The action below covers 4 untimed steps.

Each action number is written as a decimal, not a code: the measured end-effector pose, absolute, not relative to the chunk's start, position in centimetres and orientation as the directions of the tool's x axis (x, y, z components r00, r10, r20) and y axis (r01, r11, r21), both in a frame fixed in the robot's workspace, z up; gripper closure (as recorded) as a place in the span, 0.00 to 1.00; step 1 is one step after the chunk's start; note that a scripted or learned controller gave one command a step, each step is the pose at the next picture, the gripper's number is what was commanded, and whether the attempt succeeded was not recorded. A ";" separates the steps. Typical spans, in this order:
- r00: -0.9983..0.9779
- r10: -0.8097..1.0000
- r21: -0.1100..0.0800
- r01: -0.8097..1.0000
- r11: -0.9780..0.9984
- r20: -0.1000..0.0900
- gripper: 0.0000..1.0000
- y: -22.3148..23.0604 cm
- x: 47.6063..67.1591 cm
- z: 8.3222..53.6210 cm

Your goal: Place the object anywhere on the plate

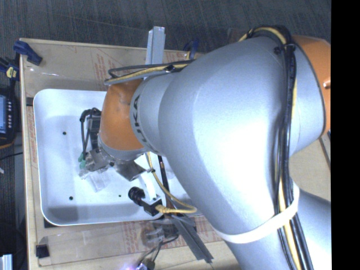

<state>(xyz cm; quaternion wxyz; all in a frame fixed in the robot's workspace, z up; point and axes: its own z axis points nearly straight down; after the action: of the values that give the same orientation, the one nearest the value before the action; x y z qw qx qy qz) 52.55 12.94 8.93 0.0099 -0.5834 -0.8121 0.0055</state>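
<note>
One white bin (48, 151) lies under the grey arm (225, 145), whose gripper (93, 170) sits low at its middle; finger state and the task's object cannot be told.

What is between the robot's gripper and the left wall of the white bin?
In the camera view, only bare white floor lies between the gripper and the shallow white bin's left wall.

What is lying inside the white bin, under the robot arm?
In the white bin, the pincer hangs low over the floor, with something small and clear beside it. The grey arm covers the bin's right part, so nothing there can be seen.
</note>
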 end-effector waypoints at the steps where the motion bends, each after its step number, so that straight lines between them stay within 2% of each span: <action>1: -0.009 1.000 -0.009 1.000 0.009 0.005 1.00 11.7 51.7 9.1; 2: 0.555 0.832 -0.038 0.831 -0.555 -0.012 1.00 13.0 54.7 9.0; 3: 0.940 0.340 -0.002 0.340 -0.940 -0.004 1.00 10.8 57.7 15.7; 4: 0.958 0.285 0.001 0.285 -0.958 -0.002 1.00 10.3 64.3 9.1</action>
<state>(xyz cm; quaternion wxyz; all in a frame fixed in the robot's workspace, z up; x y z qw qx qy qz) 64.29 10.35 9.09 -0.0006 -0.9896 -0.1441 0.0007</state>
